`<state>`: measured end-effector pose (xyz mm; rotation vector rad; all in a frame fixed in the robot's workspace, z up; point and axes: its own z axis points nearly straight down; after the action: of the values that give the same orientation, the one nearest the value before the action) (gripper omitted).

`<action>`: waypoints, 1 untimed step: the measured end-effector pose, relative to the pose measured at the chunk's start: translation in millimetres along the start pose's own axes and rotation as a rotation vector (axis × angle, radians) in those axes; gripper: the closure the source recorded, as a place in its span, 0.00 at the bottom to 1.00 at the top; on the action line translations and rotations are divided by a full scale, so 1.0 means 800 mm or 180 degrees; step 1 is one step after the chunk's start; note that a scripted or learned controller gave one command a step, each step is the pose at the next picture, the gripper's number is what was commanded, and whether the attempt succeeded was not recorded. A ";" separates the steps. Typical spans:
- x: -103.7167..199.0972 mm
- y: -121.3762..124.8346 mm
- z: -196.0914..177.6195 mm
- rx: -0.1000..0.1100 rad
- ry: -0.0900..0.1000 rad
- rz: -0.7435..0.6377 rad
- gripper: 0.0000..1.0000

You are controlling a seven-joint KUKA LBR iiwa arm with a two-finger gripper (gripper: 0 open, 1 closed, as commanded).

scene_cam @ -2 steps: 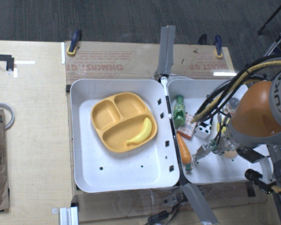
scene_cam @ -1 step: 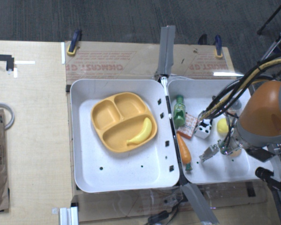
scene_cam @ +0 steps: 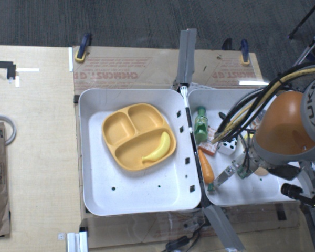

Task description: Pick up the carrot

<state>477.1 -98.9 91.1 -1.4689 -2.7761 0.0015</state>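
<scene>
The carrot [scene_cam: 205,167] is orange with a green end and lies along the left wall of the right bin [scene_cam: 262,193], pointing towards the near edge. My gripper [scene_cam: 222,177] hangs low over the right bin, just right of the carrot's green end, close to it. From this angle nothing can be seen held in it. The arm's orange band [scene_cam: 284,124] and cables cover much of the right bin behind it.
A green bottle [scene_cam: 200,124] lies at the right bin's back left, with a red and white packet [scene_cam: 208,149] and a small dotted white object [scene_cam: 228,146] nearby. The left bin [scene_cam: 94,188] holds a yellow divided plate [scene_cam: 121,130] with a banana [scene_cam: 158,148].
</scene>
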 end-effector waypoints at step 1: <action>-0.001 -0.001 -0.011 0.0000 -0.0001 0.0014 1.00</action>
<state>477.2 -99.8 99.9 -1.4752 -2.7730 0.0019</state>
